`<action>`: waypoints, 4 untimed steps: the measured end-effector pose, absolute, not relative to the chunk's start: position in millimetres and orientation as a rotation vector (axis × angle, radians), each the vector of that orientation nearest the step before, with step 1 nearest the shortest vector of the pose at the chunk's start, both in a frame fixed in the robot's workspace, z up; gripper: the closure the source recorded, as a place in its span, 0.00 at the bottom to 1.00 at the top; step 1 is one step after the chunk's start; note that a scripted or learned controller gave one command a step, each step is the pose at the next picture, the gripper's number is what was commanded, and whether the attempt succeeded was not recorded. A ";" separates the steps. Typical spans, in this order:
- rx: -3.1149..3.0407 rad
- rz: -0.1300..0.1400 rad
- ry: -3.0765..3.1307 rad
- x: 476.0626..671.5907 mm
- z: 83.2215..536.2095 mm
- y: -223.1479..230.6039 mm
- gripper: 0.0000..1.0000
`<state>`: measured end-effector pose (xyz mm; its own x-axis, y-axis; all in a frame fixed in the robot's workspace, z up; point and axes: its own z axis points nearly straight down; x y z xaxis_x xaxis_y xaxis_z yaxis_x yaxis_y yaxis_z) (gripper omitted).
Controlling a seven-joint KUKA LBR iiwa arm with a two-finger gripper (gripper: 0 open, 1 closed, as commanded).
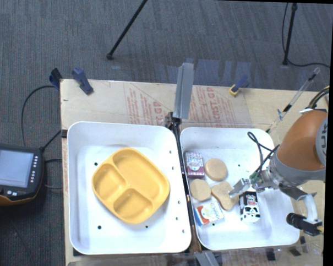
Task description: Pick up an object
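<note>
The right bin (272,231) holds several small items. A black-and-white carton (250,208) stands near its middle. My gripper (245,190) hangs low just above and left of that carton, close to a tan toast-shaped piece (224,195). Two round tan biscuits (215,169) (200,189) lie further left. A pink-red box (194,163) rests by the bin's left wall, and a red-and-white packet (210,212) lies near the front. Nothing can be seen held in the gripper.
The left bin (83,148) holds a yellow divided plate (131,184). A grey post (183,94) rises behind the bins. Blue clamps (80,79) sit on the bench's back edge. A control pendant (13,171) lies off the bench to the left.
</note>
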<state>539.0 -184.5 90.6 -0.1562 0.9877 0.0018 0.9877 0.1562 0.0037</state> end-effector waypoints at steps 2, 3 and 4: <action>2.404 -0.003 2.029 540.5 86.0 -213.4 1.00; 2.804 -0.007 1.435 483.1 85.6 -181.3 1.00; 2.867 -0.010 1.303 474.0 85.3 -77.9 1.00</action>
<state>474.0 -77.9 85.3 0.6576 0.7534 -0.0024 0.7533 -0.6576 -0.0095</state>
